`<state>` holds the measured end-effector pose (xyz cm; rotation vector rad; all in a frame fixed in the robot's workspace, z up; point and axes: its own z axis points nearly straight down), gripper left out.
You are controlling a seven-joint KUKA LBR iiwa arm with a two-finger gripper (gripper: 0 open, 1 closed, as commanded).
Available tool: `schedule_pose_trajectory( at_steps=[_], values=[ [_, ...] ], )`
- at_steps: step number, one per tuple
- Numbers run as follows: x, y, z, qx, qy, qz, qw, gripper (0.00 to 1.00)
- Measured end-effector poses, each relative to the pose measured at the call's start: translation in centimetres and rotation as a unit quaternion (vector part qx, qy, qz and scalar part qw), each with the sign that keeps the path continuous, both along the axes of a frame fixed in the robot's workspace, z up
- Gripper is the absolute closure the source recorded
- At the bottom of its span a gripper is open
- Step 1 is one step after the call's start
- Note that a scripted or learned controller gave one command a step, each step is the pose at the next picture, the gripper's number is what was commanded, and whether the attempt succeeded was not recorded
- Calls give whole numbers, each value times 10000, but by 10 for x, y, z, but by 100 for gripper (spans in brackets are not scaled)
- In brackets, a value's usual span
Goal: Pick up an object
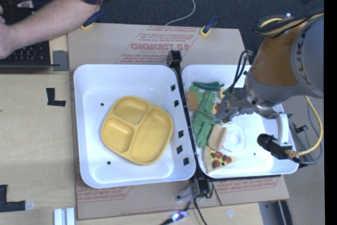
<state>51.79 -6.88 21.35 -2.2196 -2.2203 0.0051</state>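
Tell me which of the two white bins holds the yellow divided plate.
The left bin; the yellow plate lies in it, while the right bin holds the toy foods.

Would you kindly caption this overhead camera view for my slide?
Grey KUKA arm's gripper over toy food in right white bin; yellow divided plastic tray in left white bin.

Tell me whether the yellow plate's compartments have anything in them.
Empty. The yellow plate lies flat in the left bin, and all three of its compartments show only bare yellow surface.
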Motion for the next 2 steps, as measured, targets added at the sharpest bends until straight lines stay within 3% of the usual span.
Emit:
schedule_pose_trajectory(
  at_steps=[1, 2],
  values=[
    [7, 4, 19, 6, -16, 8, 10000, 100],
    [-3, 4, 0, 1, 4, -1, 10000, 100]
  ],
)
